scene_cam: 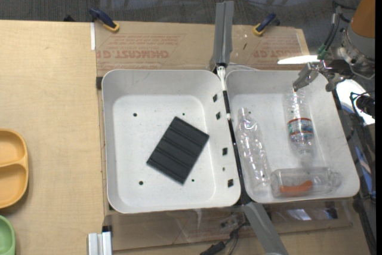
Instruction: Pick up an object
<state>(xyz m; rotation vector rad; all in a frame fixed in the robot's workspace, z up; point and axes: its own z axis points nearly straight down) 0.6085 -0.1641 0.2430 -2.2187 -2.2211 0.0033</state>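
Observation:
Three clear plastic bottles lie in the right bin [340, 128]. A crushed one [253, 152] lies along the left wall. A bottle with a red and blue label [299, 126] lies in the middle. A third with something orange inside [301, 182] lies across the front. A black ridged slab [178, 149] lies flat and askew in the left bin [119, 128]. My gripper [315, 82] hangs over the back of the right bin, just above the top end of the labelled bottle. It is open with nothing between its fingers [302, 79].
A grey bar [223, 33] runs back from the seam between the bins, over brown cardboard [155, 48] held by two clamps [105, 20]. An orange divided plate [9, 167] and a green dish [5, 237] sit on the wooden bench at far left.

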